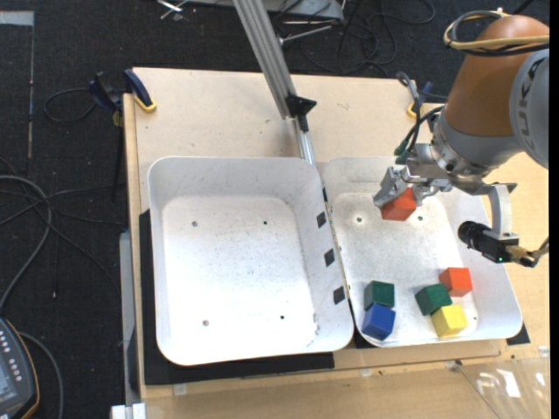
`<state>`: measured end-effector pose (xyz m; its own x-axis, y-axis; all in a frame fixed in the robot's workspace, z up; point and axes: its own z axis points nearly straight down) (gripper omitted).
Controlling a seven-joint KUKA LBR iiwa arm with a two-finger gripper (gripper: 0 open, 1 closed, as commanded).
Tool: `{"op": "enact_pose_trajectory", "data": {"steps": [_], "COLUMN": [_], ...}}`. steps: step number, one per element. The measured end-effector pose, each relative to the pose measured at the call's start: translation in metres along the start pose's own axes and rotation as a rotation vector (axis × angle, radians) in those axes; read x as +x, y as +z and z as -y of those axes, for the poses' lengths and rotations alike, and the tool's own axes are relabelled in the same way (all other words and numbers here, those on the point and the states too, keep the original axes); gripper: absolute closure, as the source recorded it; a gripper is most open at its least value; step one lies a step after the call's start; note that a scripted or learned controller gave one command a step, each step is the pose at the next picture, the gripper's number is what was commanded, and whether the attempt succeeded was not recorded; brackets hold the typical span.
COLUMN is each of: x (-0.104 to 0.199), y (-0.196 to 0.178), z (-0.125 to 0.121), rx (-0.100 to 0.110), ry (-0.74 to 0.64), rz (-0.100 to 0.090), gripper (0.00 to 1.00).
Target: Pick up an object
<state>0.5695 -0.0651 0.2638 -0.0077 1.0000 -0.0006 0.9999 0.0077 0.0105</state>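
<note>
Metal pole (266, 51), clamps (140, 90), floor cables (52, 190).

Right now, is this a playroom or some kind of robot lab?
Probably a robot lab. A grey and orange robot arm reaches over two white bins on a wooden bench, cables trail across the dark floor, and its gripper is closed on an orange block.

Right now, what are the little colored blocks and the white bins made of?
The blocks, like the yellow block and blue block, look like painted wood or foam: flat, matte colors, sharp edges. I can't tell which. The right bin and left bin look like thin white plastic: smooth, rounded, slightly speckled.
</note>
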Motion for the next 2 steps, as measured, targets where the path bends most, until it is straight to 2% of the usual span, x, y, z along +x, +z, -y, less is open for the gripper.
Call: {"op": "enact_pose_trajectory", "data": {"steps": [1,2], "x": [0.075,0.086], "y": [0.017,-0.020], "z": [-0.003,0.023], "rx": [0.013,0.008], "ry": [-0.002,0.003], "rz": [-0.003,-0.001], "gripper": [1.00,1.00]}}
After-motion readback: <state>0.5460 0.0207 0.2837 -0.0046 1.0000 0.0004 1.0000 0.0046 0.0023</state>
